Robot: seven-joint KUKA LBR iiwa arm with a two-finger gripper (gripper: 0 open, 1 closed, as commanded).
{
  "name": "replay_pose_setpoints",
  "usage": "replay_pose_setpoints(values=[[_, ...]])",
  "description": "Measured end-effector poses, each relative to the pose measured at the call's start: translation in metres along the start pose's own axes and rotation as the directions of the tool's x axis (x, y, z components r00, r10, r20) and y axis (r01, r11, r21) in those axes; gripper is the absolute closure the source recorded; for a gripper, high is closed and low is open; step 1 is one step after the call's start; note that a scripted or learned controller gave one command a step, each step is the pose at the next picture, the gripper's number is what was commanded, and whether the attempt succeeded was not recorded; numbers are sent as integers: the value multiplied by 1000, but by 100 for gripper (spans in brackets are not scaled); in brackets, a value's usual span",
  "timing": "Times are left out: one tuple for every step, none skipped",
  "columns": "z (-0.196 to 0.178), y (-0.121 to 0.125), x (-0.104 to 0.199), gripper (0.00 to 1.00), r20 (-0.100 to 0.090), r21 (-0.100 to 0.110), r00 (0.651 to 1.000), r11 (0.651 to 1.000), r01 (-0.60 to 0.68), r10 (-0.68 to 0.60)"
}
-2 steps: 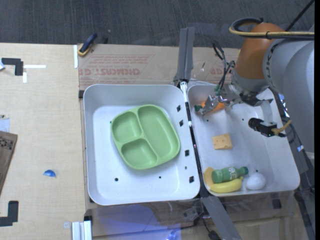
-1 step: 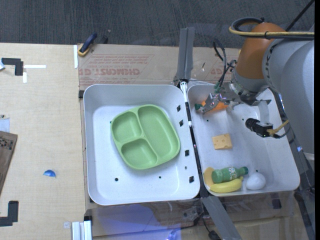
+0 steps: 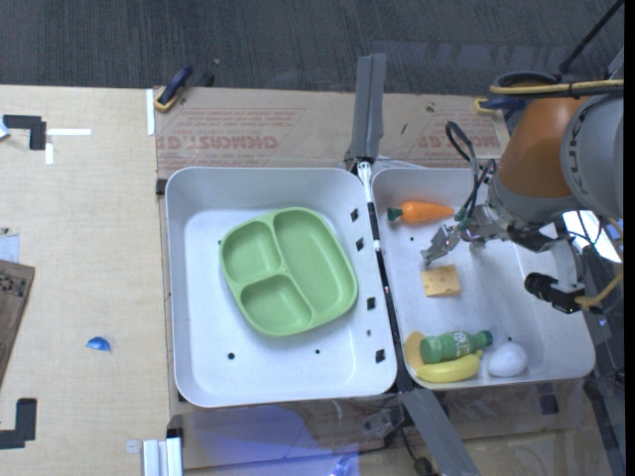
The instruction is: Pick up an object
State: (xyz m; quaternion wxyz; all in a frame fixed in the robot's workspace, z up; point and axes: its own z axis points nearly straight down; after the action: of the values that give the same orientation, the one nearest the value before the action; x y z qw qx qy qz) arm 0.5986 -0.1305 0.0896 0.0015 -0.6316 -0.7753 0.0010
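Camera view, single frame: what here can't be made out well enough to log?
- Gripper: too small and dark against the right bin to tell its state or whether it touches the cracker.
- Banana: partly covered by the green bottle.
- White object in the corner: blends into the bin; shape unclear.
- Arm: cut off by the right edge.

light: bright, even, overhead | shadows: soft, faint | glare: bluish patch at bottom edge | focus: slightly soft
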Motion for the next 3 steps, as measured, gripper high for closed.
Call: replay_pose_setpoints(values=[[1, -39, 35, 0, -1, 1, 973, 973, 232, -232], [0, -45, 15, 0, 0, -2, 995, 995, 97, -97], [-14, -42, 11, 100, 6, -12, 996, 996, 93, -93]])
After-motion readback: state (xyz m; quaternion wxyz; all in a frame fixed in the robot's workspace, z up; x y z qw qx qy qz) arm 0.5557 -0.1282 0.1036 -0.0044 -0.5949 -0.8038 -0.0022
